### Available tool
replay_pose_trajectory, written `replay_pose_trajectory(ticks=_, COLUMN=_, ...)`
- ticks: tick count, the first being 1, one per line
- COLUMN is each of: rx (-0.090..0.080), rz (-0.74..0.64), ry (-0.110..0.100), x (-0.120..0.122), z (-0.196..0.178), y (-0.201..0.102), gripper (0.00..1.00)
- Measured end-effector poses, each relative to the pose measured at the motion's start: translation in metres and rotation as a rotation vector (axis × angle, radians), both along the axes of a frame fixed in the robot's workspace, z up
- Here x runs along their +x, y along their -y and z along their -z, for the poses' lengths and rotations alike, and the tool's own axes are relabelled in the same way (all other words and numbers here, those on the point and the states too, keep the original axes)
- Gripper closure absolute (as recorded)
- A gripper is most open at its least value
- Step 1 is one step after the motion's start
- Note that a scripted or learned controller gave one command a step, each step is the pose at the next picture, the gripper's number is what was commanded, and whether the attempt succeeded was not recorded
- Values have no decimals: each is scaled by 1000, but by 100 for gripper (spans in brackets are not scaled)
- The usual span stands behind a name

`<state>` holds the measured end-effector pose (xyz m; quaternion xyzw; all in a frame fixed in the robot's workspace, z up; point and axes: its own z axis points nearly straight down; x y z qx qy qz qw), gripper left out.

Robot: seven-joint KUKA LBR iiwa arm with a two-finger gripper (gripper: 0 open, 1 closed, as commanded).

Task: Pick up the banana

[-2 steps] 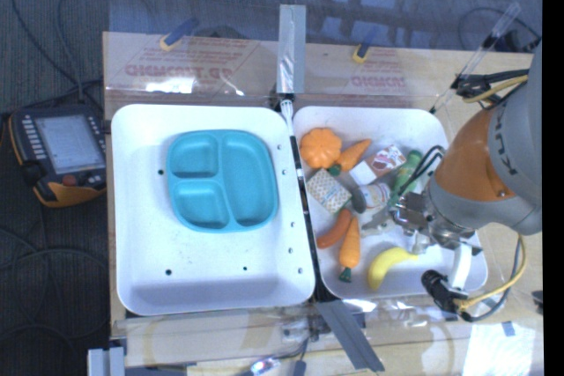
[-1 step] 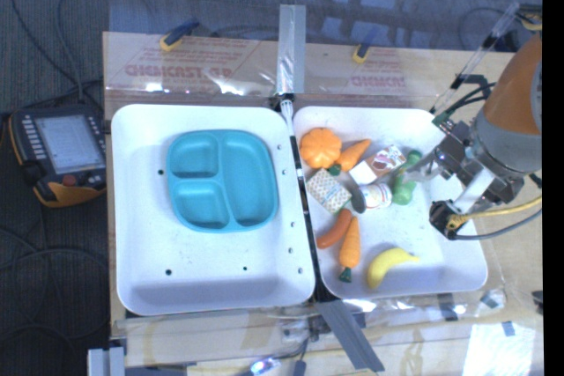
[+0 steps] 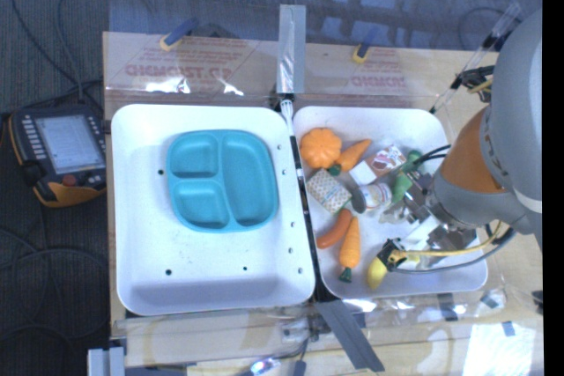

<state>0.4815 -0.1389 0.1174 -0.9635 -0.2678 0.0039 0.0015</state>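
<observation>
The arm (image 3: 515, 145) hides much of the banana (image 3: 379, 270) and its fingers

Grey arm (image 3: 527, 101), orange band above wrist, yellow and black cables near wrist.

Glossy white plastic bins (image 3: 132, 189), a smooth blue tray (image 3: 220, 179), seemingly plastic banana (image 3: 377, 273).
</observation>
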Motion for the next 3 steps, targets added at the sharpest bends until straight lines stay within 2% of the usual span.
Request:
replay_pose_trajectory(ticks=1, rx=-1, rz=-2, ry=-6, x=-1, z=-8, y=0, gripper=100)
replay_pose_trajectory(ticks=2, rx=-4, rz=83, ry=3, x=7, z=-101, y=20, gripper=100)
replay_pose_trajectory(ticks=3, rx=-5, rz=95, ry=5, x=3, z=-256, y=63, gripper=100)
